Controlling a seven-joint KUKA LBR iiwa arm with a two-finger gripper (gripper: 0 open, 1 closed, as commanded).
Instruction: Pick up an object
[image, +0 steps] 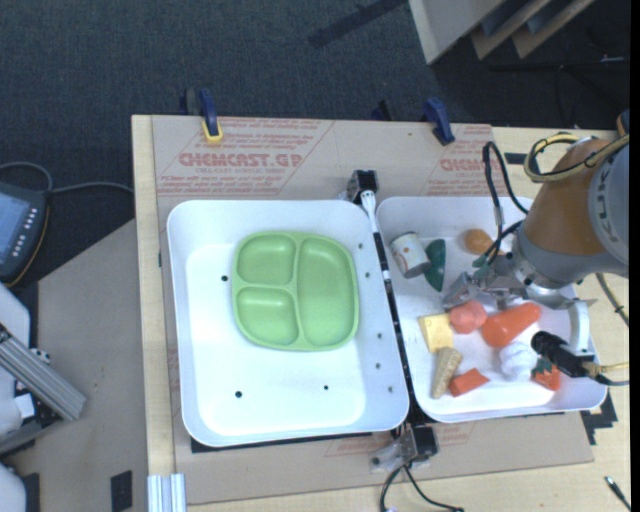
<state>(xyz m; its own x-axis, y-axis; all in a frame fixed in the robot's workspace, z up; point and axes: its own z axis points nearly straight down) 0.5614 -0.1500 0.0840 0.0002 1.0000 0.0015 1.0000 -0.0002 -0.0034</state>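
Observation:
The right bin (520, 405) holds several toy foods. Among them are a pinkish-red ball (466, 318), an orange-red carrot-like piece (511, 324), a yellow block (436, 332) and a tan cone (445, 372). A small orange piece (468, 381), a white lump (515, 362), a beige cylinder (407, 252), a dark green piece (435, 262) and a brown-orange item (478, 241) lie there too. My gripper (468, 293) is low in this bin, just above the pinkish-red ball and right of the green piece. I see nothing lifted off the bin floor.
The left bin (200, 330) carries a light green divided plate (297, 290). The grey arm with its orange band (560, 215) covers the right bin's far right side. Cables (505, 190) loop over the bin's back edge. Blue clamps (209, 113) hold the board.

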